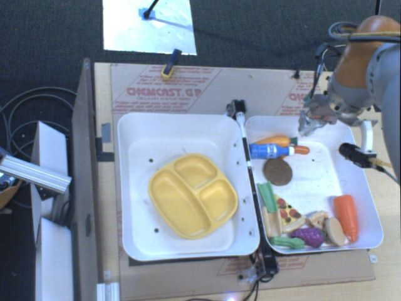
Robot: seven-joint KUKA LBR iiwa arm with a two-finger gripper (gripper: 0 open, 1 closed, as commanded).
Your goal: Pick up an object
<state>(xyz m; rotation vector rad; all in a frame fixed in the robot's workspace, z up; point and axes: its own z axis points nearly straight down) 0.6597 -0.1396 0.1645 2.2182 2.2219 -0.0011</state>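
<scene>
Dark carpet is surrounding the bench (188, 83), which is carrying two white bins side by side. Left bin (135, 168) is holding a yellow divided tray (193, 195). Right bin (366, 196) is holding the candidates: blue bottle (269, 150) and orange carrot piece (280, 141) at upper left, brown disc (277, 172) below them, pizza slice (287, 213), green strip (267, 197), purple grapes (308, 236) and a larger carrot (346, 216) lower right.

Gripper (308, 125) is hovering over the right bin's upper edge, nothing visibly in it; opening cannot be judged at this size.

Judgement: nearest targets are the bottle and small carrot. They are lying close together, so centring on one and closing across its narrow width should avoid nudging the neighbour.
</scene>
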